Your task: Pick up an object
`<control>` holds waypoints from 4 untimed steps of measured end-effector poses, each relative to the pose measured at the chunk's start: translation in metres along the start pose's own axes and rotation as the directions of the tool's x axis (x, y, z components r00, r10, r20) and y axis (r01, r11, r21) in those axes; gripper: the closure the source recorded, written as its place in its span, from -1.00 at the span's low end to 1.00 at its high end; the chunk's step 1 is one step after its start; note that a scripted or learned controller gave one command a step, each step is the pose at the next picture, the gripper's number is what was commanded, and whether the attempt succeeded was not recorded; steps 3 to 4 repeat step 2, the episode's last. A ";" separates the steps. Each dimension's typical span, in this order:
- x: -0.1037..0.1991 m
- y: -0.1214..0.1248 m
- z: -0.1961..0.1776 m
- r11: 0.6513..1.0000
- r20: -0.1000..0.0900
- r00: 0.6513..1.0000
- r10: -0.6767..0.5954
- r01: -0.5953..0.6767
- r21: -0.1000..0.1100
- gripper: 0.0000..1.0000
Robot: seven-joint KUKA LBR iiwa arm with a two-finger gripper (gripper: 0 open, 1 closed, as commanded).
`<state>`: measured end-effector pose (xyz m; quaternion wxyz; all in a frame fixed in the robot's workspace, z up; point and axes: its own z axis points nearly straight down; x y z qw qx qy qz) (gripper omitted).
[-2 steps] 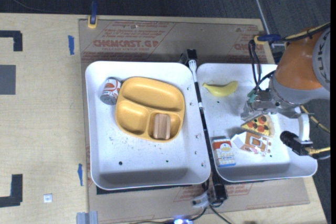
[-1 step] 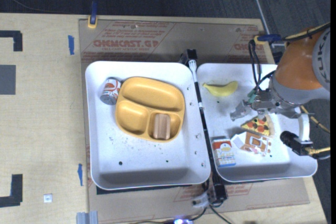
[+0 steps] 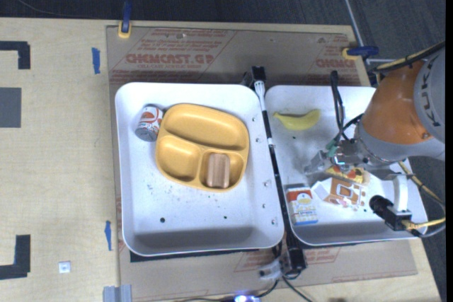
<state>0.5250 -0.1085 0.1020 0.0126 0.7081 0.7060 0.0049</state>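
from my seat i see the arm (image 3: 407,109) reaching in over the right bin (image 3: 315,233), with the gripper (image 3: 338,158) low over the middle of it. i cannot tell how the gripper is set; the wrist and cables blur that whole area.

nothing looks taken up yet. just under and beside the gripper lies a flat orange and white packet (image 3: 343,192), and that is what i judge to be the nearest target. near it, toward the bin's front-left corner, sits a small carton (image 3: 302,205) with a red top and blue base, lying flat. a banana (image 3: 297,119) rests well apart at the far end of the same bin.

the left bin (image 3: 141,223) holds a yellow divided tray (image 3: 202,131) with a tan block (image 3: 217,170) in one of its compartments, and a small can (image 3: 148,122) touching the tray's far-left edge.

my read on handling: the packet looks thin, light and probably crinkly, so it offers little height to pinch; i'd come down across its narrower span and expect it to slide on the smooth white floor. the carton seems stiffer and boxier, a safer grip across its short sides. the banana is soft and curved, best taken at mid-length with gentle force. on this surface, the risk is the gripper scraping the bin floor or nudging the packet away instead of catching it.
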 end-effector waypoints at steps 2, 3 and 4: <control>0.065 -0.043 -0.085 1.000 -0.011 1.000 -0.004 0.004 0.023 1.00; 0.065 -0.043 -0.085 1.000 -0.011 1.000 -0.004 0.004 0.023 1.00; 0.065 -0.043 -0.085 1.000 -0.011 1.000 -0.004 0.004 0.023 1.00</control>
